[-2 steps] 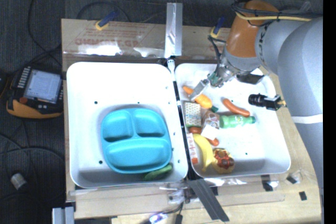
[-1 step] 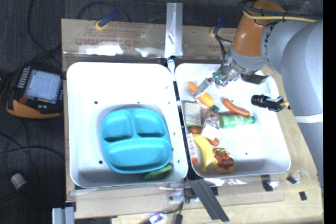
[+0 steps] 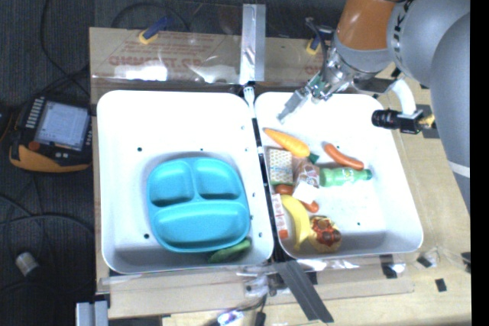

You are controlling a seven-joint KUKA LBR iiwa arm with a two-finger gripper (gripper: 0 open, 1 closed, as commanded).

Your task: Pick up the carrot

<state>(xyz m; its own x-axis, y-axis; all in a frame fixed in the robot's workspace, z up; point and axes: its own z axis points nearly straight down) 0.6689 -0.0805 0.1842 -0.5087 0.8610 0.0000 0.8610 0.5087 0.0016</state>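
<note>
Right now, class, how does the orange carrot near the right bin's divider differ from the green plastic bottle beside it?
The orange carrot is tapered and plain, while the green plastic bottle is cylindrical with a white label. The carrot lies slanted against the divider; the bottle lies nearly level, nearer the bin's middle. The carrot sits farther back, the bottle nearer the front. Both lie flat in the right white bin.

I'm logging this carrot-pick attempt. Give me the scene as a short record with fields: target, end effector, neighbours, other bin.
target: carrot, lying in the right bin near its left wall
end effector: above the carrot, nothing between its fingers
neighbours: green bottle, banana, sausage
other bin: left bin holds a blue tray
</note>
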